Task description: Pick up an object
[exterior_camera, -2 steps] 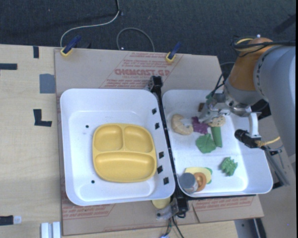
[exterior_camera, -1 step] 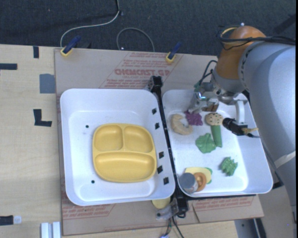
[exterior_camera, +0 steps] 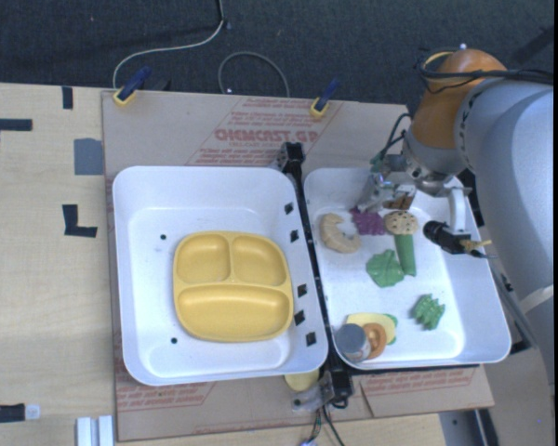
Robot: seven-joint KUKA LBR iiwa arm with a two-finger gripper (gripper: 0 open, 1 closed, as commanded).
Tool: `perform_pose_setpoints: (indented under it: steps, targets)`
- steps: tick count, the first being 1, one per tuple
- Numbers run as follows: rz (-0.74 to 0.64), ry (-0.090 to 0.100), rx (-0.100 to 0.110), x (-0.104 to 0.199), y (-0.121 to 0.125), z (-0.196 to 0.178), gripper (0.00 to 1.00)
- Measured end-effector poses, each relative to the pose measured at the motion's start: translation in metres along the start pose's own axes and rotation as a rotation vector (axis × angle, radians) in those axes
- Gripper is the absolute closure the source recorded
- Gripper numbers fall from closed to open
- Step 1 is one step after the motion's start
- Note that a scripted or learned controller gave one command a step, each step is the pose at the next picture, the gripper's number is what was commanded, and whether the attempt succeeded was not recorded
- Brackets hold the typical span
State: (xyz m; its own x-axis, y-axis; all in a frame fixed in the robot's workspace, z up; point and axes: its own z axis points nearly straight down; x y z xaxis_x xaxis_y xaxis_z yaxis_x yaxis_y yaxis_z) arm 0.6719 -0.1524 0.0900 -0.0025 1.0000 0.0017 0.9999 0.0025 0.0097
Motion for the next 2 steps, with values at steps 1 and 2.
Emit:
perform_pose_setpoints:
  steps: [1,2]
  targets:
    - [-0.001,0.0,0.0,-0.01,0.0,0.0,0.0]
    - [0.004,-0.006,-0.008,-0.031,-0.073,-0.003,0.0]
